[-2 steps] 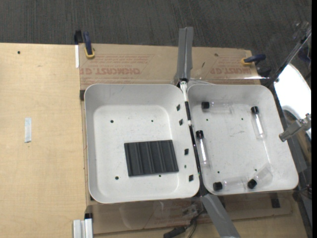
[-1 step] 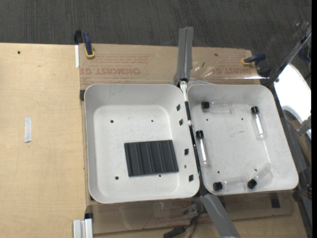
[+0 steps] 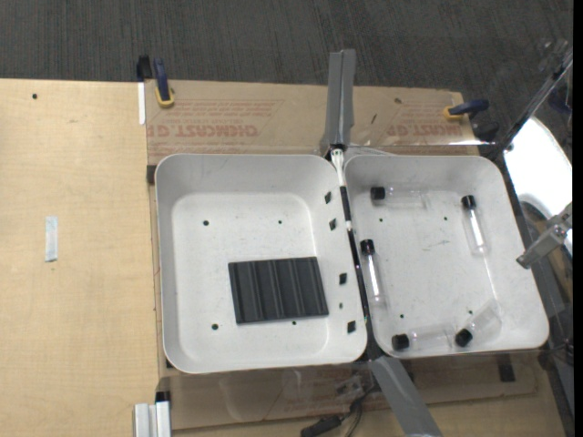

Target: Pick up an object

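The wooden counter (image 3: 73, 171) carries two white bins. The left bin (image 3: 182, 189) holds a black ribbed block (image 3: 278, 289) lying flat near its front. The right bin (image 3: 496, 198) holds several clear black-capped tubes (image 3: 473, 224) along its walls.

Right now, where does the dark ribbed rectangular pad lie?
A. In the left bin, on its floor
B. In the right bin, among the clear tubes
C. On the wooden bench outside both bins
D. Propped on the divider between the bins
A: the dark ribbed pad lies flat on the floor of the left bin, apart from the clear tubes in the right bin.
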You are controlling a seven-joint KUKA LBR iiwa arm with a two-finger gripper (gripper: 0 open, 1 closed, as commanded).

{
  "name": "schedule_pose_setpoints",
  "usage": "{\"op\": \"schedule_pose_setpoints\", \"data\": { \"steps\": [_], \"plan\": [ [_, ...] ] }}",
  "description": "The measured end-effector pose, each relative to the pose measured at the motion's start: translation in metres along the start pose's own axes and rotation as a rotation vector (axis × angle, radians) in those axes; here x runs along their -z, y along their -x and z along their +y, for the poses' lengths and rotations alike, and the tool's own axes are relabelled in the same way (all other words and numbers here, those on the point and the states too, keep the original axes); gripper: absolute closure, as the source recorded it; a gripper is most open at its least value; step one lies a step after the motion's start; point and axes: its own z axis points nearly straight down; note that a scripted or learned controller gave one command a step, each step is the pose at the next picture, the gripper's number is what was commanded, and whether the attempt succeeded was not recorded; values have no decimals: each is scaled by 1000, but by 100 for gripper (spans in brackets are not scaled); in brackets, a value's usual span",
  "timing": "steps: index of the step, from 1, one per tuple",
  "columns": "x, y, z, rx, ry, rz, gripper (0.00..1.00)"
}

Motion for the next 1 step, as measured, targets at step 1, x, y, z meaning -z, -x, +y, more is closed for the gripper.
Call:
{"op": "schedule_pose_setpoints", "data": {
  "steps": [1],
  "plan": [
    [9,0,-1,291,1,-3,0]
  ]
}}
